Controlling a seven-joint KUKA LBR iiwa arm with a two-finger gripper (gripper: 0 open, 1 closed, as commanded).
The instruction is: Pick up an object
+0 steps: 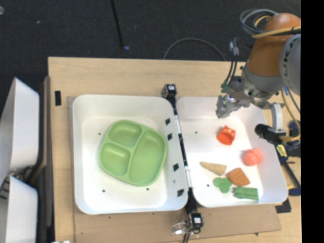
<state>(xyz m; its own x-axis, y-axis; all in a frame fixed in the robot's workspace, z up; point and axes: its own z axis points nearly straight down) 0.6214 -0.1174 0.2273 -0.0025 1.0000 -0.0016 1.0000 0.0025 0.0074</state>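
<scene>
**Two-bin station: contents and arm position**

Tabletop (pixel 61 75): pale wood, carrying two shallow white bins side by side.

Left white bin (pixel 86 186): holds one light green plastic divided plate (pixel 133 152), three compartments, lying flat near the bin's middle.

Right white bin (pixel 202 115): holds five small items, all in its near and right part.
- Red-orange plastic block (pixel 226 135), just below the gripper, apart from it.
- Pink rounded piece (pixel 252 157), near the right wall.
- Tan wedge-shaped piece (pixel 213 167), pointing left.
- Orange-brown flat piece (pixel 238 176), beside the wedge.
- Dark green small rounded piece (pixel 222 185) and brighter green flat ridged piece (pixel 246 193), side by side along the near wall.

Grey arm with orange band (pixel 268 54): enters from the right. Its gripper (pixel 226 107) hangs over the far part of the right bin; nothing shows between its fingers, and whether they are spread or closed cannot be told.
</scene>
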